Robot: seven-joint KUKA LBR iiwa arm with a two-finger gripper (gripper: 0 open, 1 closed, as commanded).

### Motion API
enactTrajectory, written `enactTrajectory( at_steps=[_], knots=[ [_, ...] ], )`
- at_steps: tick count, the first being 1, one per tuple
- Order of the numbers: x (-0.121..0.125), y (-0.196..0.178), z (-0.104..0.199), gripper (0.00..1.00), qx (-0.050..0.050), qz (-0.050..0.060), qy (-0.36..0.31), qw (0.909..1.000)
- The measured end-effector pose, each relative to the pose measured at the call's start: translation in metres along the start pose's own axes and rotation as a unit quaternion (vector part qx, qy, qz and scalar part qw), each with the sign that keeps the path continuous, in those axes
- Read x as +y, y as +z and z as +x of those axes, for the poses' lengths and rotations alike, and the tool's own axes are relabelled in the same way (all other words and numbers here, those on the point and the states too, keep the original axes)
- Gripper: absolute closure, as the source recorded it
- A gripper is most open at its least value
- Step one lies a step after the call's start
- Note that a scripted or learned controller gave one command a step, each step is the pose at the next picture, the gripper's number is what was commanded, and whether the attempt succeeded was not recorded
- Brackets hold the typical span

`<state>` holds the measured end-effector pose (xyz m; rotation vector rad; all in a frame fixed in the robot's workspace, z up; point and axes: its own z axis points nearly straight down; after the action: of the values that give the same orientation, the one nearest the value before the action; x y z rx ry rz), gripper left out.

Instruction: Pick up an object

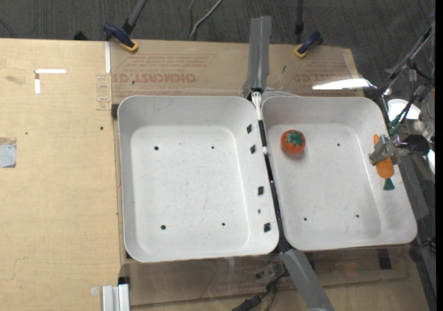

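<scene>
Tomato toy (293,143) alone in right bin (332,233); end effector (385,154), grip unclear, beside orange carrot toy (385,169).

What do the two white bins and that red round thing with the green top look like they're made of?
White bins: probably molded plastic, semi-matte, with rounded corners and soft glare. Red round thing: likely a plastic or rubber toy tomato, judging by its flat, saturated color; too small to be sure.
</scene>
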<state>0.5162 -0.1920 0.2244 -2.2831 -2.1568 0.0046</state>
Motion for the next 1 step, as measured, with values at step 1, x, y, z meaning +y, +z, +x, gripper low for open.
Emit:
enactTrajectory(
  at_steps=[1],
  knots=[
    [0.0004,0.0201,-0.0094,1.00,0.001,0.001,-0.028,0.9996]
  ],
)
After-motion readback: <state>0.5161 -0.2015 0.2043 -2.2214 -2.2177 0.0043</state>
